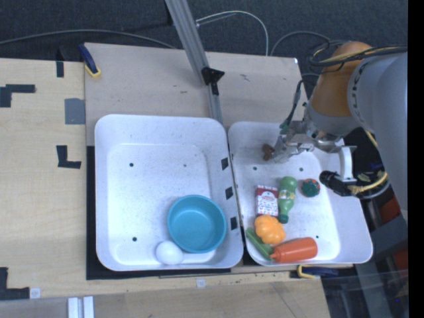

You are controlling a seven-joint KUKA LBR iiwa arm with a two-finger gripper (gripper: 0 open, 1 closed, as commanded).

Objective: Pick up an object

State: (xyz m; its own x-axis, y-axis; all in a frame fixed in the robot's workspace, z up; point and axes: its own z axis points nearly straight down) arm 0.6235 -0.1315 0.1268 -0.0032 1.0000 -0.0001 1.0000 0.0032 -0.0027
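Reaching in from the right, the gripper (283,150) hung over the far part of the right bin (246,138), just beside a small brown object (267,152) on its left; whether it was clenched could not be told. A red carton (267,201) lay nearer, its printing too small to read.

We see an evenly lit scene under soft overhead light, with no hard shadows; faint shade gathers under the bowl (195,223) and along the bin (132,138) walls. The white bins read bright, close to washed out, with mild sheen on their rims. The picture is low in resolution and slightly soft throughout, and the arm (371,91) at right looks blurred. The floor is dim.
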